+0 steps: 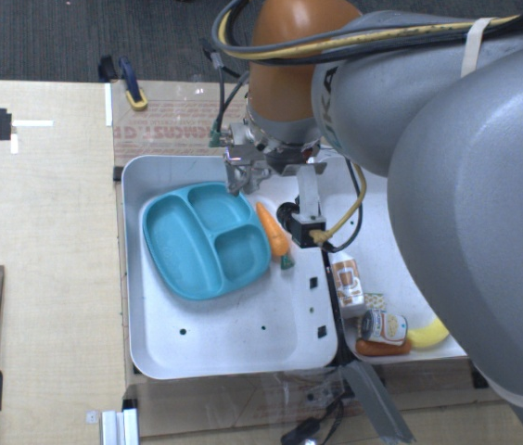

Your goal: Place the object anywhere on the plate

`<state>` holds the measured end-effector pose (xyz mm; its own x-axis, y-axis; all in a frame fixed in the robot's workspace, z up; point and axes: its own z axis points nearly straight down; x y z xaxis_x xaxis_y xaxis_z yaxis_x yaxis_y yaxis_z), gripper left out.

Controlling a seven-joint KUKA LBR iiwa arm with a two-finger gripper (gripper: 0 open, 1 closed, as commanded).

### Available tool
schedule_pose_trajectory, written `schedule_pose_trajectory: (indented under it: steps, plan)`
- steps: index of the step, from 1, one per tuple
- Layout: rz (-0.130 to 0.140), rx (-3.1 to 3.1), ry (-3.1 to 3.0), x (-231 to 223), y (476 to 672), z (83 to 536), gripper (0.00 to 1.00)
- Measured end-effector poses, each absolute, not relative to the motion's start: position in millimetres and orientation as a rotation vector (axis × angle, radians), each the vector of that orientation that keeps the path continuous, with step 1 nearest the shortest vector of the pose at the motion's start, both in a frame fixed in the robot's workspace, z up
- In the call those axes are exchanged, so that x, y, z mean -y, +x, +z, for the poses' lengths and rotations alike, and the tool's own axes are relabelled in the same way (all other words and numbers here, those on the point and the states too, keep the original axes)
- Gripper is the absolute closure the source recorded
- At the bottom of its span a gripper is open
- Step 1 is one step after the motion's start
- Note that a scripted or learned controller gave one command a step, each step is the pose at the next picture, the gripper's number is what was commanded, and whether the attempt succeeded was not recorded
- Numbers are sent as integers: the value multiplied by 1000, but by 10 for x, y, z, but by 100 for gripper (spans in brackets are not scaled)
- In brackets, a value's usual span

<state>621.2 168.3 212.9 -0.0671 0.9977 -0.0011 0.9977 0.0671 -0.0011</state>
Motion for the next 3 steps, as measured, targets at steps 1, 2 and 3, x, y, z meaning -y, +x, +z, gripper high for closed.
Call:
schedule_pose_trajectory:
  steps: [1,2,3]
  plan:
    - [-5,-2343,2091,-2238,6590,2078,100]
    - [-5,-2343,2092,-2237,6591,2080,0]
    - [-7,-2417,2008,-1236,6147,1528,0]
